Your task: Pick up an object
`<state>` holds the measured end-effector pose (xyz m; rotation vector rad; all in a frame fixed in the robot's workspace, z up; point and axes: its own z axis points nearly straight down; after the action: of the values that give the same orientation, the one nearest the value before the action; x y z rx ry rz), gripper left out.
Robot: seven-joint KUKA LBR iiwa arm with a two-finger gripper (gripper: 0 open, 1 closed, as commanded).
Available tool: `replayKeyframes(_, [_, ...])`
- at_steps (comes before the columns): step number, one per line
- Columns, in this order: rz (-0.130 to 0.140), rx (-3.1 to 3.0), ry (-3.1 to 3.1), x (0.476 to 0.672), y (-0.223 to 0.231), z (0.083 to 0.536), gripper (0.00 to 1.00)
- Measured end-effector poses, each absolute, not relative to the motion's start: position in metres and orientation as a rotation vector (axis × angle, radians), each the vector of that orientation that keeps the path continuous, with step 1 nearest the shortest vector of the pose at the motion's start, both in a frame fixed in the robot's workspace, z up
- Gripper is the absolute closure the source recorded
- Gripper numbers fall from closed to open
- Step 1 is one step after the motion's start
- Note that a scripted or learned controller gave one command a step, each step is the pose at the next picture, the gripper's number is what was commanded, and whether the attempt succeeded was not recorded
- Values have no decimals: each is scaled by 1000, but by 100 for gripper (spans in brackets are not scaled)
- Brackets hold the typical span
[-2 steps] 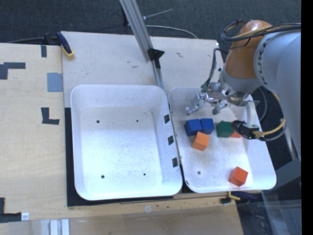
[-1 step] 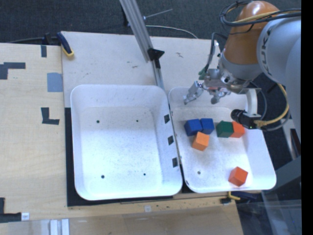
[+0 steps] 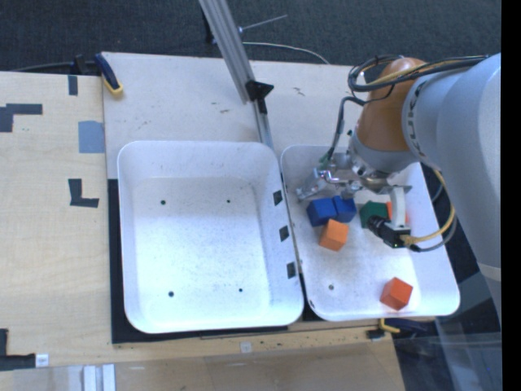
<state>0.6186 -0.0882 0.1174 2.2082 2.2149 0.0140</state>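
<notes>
Arm: we see the grey arm (image 3: 456,112) reaching in from three o'clock, its orange band above the wrist, down over the right bin (image 3: 431,304).
Gripper: the gripper (image 3: 330,187) sits low at the bin's upper part, right over the blue block; we cannot tell its state from this slant.
Blue block: the blue block (image 3: 330,211) lies just under the gripper toward six o'clock, apparently touching the small orange cube at its lower edge.
Orange cube: the orange cube (image 3: 334,235) rests at six o'clock of the blue block, tilted a little.
Green block: a green block (image 3: 374,213) sits at three o'clock of the blue one, partly hidden by the wrist hardware.
Second orange cube: another orange cube (image 3: 396,292) lies well apart, toward five o'clock in the same bin.
Left bin: the left bin (image 3: 130,218) lies at nine o'clock.
Handling: we judge these blocks light, stiff and fairly smooth, not fragile.
Where to hold: we would close on two flat opposite faces of the blue block, mid-height, minding the neighbours crowding it.
</notes>
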Motion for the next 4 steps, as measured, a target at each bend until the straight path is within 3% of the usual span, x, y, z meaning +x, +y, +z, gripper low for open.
replayKeyframes(1, [25,2198,2205,593,-91,110,0])
replayKeyframes(2, [31,2195,2205,593,-90,121,100])
replayKeyframes(3, [31,2195,2205,593,-90,121,0])
replayKeyframes(4, [20,2201,2209,553,-114,110,0])
